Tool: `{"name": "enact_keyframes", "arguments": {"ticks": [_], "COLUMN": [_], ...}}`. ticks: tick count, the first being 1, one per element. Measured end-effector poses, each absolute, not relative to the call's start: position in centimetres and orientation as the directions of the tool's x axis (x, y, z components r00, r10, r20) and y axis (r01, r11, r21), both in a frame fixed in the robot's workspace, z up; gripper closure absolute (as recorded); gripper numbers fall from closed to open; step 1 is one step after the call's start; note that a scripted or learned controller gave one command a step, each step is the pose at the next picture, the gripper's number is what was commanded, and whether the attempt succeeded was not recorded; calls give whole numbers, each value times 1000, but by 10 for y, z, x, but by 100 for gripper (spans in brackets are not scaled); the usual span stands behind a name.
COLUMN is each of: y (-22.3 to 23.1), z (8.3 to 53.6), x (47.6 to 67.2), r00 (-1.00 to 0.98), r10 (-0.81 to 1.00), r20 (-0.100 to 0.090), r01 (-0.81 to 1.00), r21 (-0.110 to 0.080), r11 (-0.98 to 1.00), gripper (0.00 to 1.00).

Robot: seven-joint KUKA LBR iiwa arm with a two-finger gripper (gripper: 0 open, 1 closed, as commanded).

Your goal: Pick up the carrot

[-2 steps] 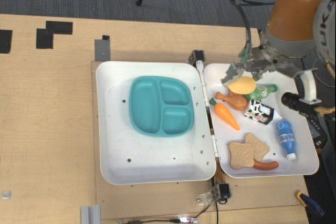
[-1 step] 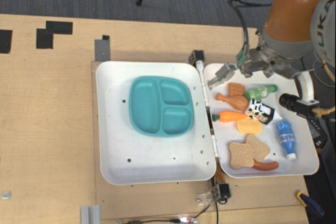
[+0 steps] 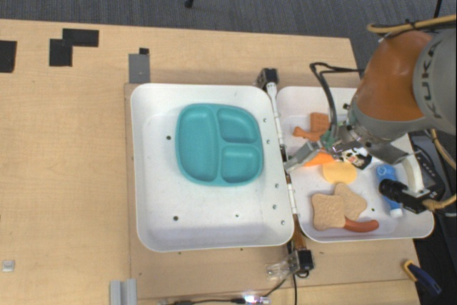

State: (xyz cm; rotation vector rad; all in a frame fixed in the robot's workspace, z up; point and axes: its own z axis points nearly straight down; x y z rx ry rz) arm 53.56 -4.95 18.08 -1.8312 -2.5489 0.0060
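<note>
A pale wooden bench (image 3: 64, 153) bears two shallow white plastic bins side by side. The left white bin (image 3: 143, 153) holds a teal plastic plate with three compartments (image 3: 218, 144), which lies flat a little far of its middle. The right white bin (image 3: 303, 186) holds several small toy foods.

The grey arm with the orange band (image 3: 396, 78) reaches in from the right and hangs over the far half of the right bin. Its gripper (image 3: 325, 150) is low in this bin, near the left wall. Whether the jaws are open or closed, one cannot tell, because the wrist hides much of them.

The small orange carrot (image 3: 315, 161) lies in the left part of the right bin, directly at the near side of the gripper. It seems to touch the gripper, but it is not clear if it is held. A yellow rounded piece (image 3: 338, 172) lies just beside the carrot, to the right and a little nearer. Far of the gripper lies an orange-brown toy piece (image 3: 312, 128).

In the near part of the right bin lie two beige toast-like slices (image 3: 335, 208), which overlap each other. A red sausage (image 3: 361, 226) lies at their right, close to the near rim. A small blue thing (image 3: 385, 171) lies at the right side of the bin.
</note>
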Motion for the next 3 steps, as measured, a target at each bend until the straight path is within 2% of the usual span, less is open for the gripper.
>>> {"name": "enact_keyframes", "arguments": {"ticks": [1, 2, 3], "y": [-102, -112, -106], "z": [129, 100, 100], "x": [540, 554, 563], "r00": [-180, -85, 64], "r10": [984, 996, 998], "r20": [0, -14, -14], "r01": [984, 996, 997], "r21": [0, 33, 46], "r11": [180, 86, -64], "gripper": [0, 0, 0]}}
